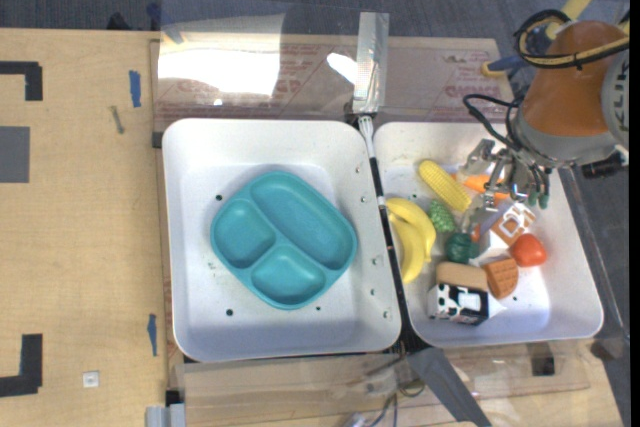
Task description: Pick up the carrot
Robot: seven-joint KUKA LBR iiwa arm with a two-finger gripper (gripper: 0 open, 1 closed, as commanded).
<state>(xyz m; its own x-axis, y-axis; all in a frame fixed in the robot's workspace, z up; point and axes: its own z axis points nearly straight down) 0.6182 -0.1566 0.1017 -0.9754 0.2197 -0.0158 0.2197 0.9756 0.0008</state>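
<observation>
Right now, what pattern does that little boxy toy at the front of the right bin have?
Black and white patches, like a cow, seen in the camera view.

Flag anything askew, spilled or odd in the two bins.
Nothing spilled. The toy foods sit jumbled in the right bin; the banana leans against its left wall. The teal plate lies askew in the left bin.

Arm Low Over a Crowded Right Bin

A teal three-compartment plastic plate (284, 237) sits in the left white bin (185, 215). In the right white bin (575, 300), the metal two-finger gripper (497, 198) hangs just above an orange carrot (472, 184), beside a yellow corn cob (443, 184) and yellow banana (413, 233)
</observation>
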